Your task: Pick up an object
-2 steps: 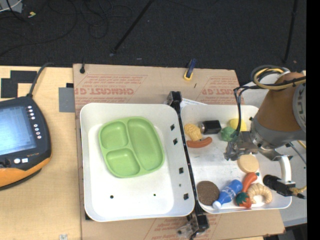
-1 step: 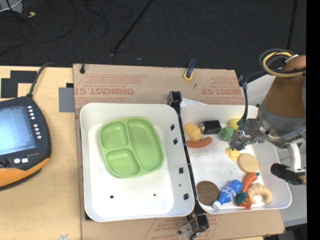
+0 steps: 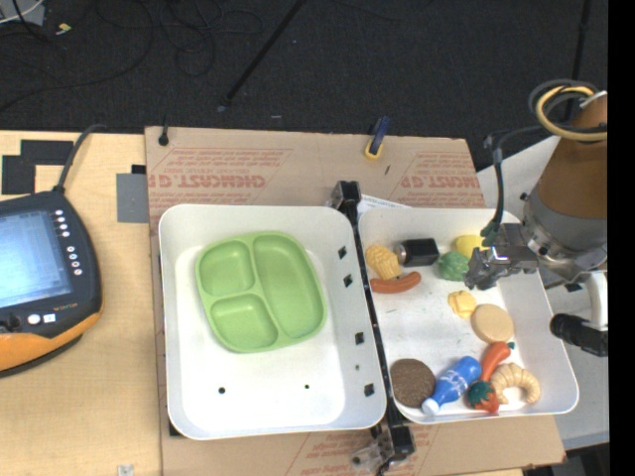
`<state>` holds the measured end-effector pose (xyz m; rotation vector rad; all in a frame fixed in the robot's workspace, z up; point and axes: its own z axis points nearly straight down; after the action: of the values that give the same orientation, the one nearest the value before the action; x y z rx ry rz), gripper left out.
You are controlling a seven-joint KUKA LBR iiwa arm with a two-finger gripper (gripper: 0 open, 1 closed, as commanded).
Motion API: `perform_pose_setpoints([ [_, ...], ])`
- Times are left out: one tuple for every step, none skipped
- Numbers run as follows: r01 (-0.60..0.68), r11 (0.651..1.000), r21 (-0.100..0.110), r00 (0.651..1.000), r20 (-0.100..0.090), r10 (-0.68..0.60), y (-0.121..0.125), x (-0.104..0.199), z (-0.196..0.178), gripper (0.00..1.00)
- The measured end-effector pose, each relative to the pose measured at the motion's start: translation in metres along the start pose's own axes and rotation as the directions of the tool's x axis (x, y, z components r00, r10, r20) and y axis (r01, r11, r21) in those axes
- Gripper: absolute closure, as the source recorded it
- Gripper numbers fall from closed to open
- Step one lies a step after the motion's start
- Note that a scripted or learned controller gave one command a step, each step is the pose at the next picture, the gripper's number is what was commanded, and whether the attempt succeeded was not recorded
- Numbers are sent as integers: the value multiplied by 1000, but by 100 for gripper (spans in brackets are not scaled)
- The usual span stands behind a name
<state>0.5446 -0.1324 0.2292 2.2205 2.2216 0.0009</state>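
My gripper (image 3: 484,266) hangs low over the upper right part of the right bin (image 3: 562,370), below the arm's orange band. It sits just right of a green broccoli piece (image 3: 452,264) and a yellow lemon (image 3: 467,243), and above a small yellow piece (image 3: 461,303). I see nothing held. A black block (image 3: 420,251), a yellow corn piece (image 3: 382,259) and a red sausage (image 3: 395,284) lie to its left. Nearer the front lie a tan round bun (image 3: 492,322), a carrot (image 3: 494,357), a brown cookie (image 3: 412,375), a blue bottle (image 3: 451,383) and a shrimp (image 3: 518,381).
The left bin (image 3: 198,395) holds a green divided plate (image 3: 260,291). A black clamp strip (image 3: 359,296) joins the two bins. A teach pendant (image 3: 40,266) lies at the far left, and a blue clamp (image 3: 376,139) stands on the cardboard at the back.
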Motion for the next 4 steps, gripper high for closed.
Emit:
perform_pose_setpoints([
  [1, 1000, 7, 1000, -2, -1, -21, 52, 10, 100],
  [-4, 1000, 5, 1000, -2, 4, -36, 51, -1, 100],
  [-1, 1000, 7, 1000, -1, 1, -28, 55, 11, 100],
  [0, 1000, 5, 1000, -1, 0, -33, 52, 6, 100],
])
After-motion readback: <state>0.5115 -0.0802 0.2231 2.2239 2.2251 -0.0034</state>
